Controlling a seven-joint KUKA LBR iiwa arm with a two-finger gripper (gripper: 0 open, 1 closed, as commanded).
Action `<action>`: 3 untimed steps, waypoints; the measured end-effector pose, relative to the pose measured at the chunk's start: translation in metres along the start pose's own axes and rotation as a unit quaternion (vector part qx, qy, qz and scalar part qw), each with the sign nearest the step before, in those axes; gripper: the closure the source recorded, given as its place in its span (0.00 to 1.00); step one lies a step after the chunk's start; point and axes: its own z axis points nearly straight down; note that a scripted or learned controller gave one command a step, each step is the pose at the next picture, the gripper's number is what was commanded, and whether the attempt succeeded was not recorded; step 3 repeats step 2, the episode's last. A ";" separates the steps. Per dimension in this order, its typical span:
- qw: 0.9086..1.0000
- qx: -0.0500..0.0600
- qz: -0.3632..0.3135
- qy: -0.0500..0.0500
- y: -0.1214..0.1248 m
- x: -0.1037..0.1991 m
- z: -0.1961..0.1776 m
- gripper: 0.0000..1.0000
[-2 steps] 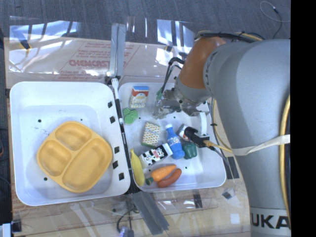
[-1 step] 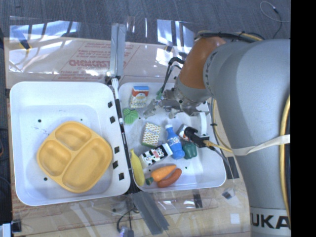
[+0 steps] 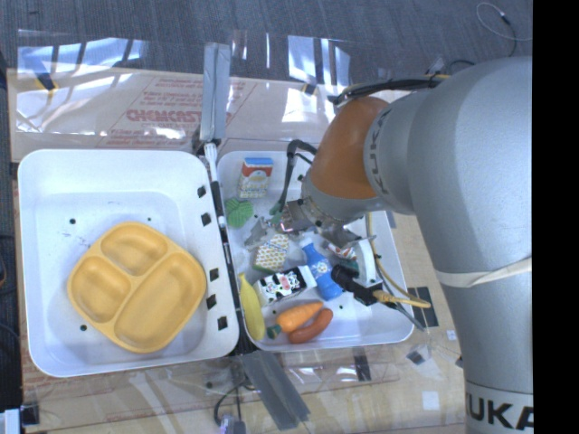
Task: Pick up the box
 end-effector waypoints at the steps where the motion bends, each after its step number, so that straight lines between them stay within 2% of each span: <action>1: 1.000 0.001 -0.002 0.000 0.000 0.000 -0.010 1.00; 2: 1.000 -0.001 -0.002 -0.001 -0.020 0.111 -0.100 1.00; 3: 1.000 -0.001 -0.002 -0.001 -0.020 0.111 -0.100 1.00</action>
